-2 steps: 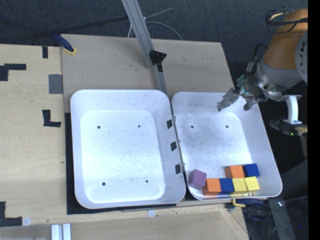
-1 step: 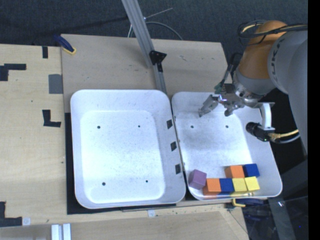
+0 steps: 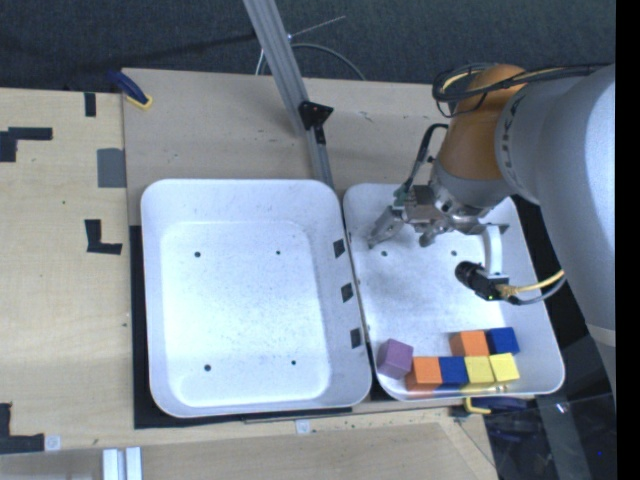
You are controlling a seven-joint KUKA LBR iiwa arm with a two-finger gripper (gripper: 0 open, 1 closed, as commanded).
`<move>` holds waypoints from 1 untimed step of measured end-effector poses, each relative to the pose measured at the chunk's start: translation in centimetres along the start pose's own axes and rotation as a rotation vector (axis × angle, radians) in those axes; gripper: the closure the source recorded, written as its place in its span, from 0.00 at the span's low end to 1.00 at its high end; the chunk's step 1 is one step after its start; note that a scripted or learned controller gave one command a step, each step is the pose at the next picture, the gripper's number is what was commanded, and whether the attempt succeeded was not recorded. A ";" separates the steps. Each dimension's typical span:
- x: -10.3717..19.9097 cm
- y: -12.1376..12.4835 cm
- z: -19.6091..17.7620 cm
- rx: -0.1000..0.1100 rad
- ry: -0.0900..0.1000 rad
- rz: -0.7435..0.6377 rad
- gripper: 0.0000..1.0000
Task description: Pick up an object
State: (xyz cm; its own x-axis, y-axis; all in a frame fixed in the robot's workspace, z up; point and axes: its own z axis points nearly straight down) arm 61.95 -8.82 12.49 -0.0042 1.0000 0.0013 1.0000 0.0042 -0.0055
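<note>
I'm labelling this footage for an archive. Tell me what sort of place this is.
Probably a robotics lab bench set up for grasping trials. A grey arm reaches over two white bins, small coloured blocks sit in the right bin, and black tape marks dot the wooden bench.

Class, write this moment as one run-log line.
arm: over right bin far end | gripper: nothing held | blocks: clustered at near edge, untouched | left bin: idle

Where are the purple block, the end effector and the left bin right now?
purple block (image 3: 396, 356): camera view, on its top face.
end effector (image 3: 385, 230): camera view, midway between its fingertips.
left bin (image 3: 240, 190): camera view, on its far rim.
</note>
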 end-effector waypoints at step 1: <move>-0.6 5.7 3.4 0.019 -0.005 -0.001 0.00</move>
State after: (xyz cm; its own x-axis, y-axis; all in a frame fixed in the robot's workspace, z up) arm 67.61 -9.37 9.03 -0.0051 1.0000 -0.0033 0.9997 0.0051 -0.0241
